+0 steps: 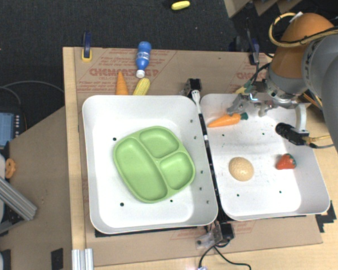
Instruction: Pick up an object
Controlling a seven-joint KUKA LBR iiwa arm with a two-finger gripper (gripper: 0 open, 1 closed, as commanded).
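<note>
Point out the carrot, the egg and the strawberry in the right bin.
carrot [224, 120]: camera view, middle of its orange body.
egg [240, 169]: camera view, centre of its shell.
strawberry [285, 162]: camera view, its red flesh.

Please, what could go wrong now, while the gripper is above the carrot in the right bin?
1. The carrot lies near the right bin's back wall and the divider, so the gripper may hit a wall.
2. The carrot is thin and tapered; it may slip or roll.
3. The egg and strawberry lie apart, so disturbing them seems unlikely.
</note>
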